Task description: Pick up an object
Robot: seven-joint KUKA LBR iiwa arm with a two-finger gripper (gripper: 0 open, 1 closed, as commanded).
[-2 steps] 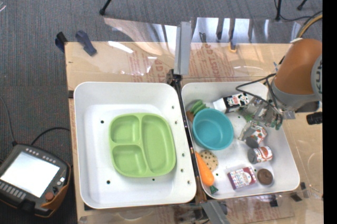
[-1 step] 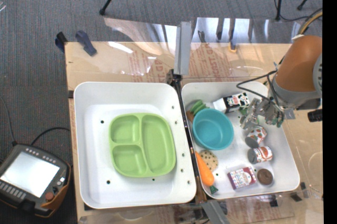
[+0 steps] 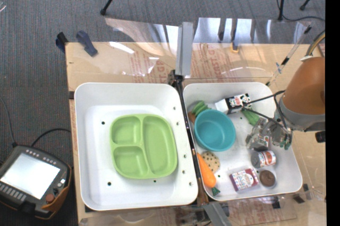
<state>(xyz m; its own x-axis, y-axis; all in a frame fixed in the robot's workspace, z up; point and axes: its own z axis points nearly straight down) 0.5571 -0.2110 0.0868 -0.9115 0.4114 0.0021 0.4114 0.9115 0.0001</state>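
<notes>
The right bin [image 3: 294, 169] holds several small items. A teal bowl [image 3: 214, 130] sits at its left. An orange carrot [image 3: 207, 171] and a cookie [image 3: 212, 160] lie below the bowl. A green toy [image 3: 199, 108] and a black-and-white cow-patterned item [image 3: 236, 102] lie at the back. A red can [image 3: 264, 158], a maroon packet [image 3: 244, 179] and a brown round piece [image 3: 267, 178] sit at the front right. My gripper [image 3: 265, 137] hangs low over the bin's right side, just above the red can, and I see nothing held in it.
The left bin [image 3: 90, 108] holds a green divided plate [image 3: 143, 145]. A metal divider [image 3: 185, 52] stands behind the gap between the bins. A tablet controller [image 3: 32, 174] lies off the bench at lower left. The orange-banded arm [image 3: 308, 89] covers the right bin's far right edge.
</notes>
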